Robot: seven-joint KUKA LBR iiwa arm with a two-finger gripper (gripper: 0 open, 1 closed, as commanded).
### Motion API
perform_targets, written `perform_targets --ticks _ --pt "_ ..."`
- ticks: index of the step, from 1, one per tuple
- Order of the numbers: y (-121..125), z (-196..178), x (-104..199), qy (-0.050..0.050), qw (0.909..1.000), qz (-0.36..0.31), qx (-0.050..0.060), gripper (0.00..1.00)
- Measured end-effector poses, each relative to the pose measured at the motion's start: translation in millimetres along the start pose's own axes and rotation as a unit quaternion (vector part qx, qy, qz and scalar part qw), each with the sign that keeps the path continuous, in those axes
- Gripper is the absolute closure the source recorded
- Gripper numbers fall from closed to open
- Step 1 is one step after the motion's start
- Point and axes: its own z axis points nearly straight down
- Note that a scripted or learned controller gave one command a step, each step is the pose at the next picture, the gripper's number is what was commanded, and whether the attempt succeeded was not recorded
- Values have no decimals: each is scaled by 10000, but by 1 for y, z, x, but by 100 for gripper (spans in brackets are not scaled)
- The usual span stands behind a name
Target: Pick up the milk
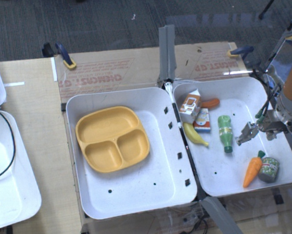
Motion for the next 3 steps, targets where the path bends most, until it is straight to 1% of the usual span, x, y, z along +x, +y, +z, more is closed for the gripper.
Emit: perform_targets --ticks 1,2,3 --pt "1 -8 0 -1 10000 6 7 100" --pt "-11 101 7 7 10000 -55 3 100" --pt "80 91 10 -2 9998 217 -7 100"
